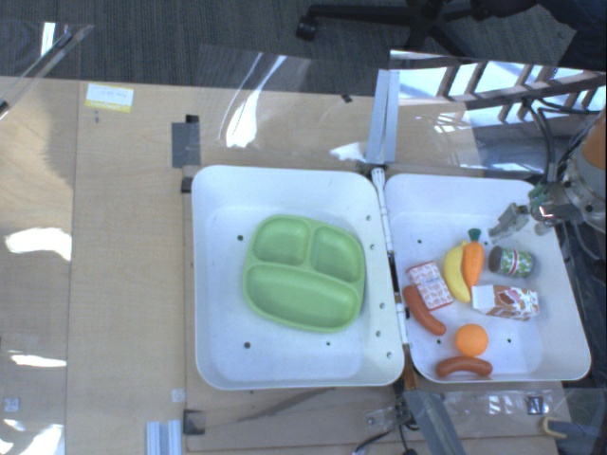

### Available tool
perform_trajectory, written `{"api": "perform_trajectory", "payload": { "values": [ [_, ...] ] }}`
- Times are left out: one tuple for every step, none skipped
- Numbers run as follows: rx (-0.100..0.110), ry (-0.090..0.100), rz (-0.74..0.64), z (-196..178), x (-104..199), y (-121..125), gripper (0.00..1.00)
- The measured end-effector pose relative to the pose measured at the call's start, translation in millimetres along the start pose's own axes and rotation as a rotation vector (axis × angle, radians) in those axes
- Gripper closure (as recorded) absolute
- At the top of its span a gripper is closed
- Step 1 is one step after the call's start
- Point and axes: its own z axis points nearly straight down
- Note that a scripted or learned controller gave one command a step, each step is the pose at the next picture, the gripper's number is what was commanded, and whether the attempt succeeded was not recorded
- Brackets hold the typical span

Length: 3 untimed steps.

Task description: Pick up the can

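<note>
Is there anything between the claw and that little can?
No. In the camera view, only bare white floor of the right bin separates the claw from the can, which lies on its side just below it.

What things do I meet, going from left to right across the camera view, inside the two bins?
Green divided plate → red-and-white packet → banana → can → hand.

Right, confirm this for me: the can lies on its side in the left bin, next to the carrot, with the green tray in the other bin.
One thing is wrong: the can lies in the right bin, not the left. The camera view shows it on its side next to the carrot. The green tray sits in the other bin, the left one.
</note>
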Motion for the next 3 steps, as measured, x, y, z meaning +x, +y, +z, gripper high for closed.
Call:
{"api": "perform_trajectory", "payload": {
  "values": [
    [0.005, 0.002, 0.051, 84, 6, -43, 0.0],
    [-0.005, -0.001, 0.085, 109, 11, -78, 0.0],
    [-0.014, -0.005, 0.083, 97, 10, -74, 1.0]
  ]
}}
